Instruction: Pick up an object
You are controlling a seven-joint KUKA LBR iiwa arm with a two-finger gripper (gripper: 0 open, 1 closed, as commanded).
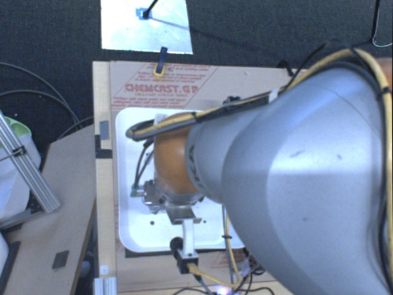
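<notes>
Approach seems the step in hand: the arm [295,183] holds the gripper [178,214] low inside the white bin [136,233]. I cannot tell whether the gripper is open. Any object is hidden beneath the wrist. Next, probably, a firm close and a straight lift.

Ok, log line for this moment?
arm: reaches in from right | pincer: over white bin | held object: none seen

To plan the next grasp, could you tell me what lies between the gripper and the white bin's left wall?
In the camera view, that stretch is bare bin floor from the gripper to the left wall, save a tiny dark speck.
</notes>
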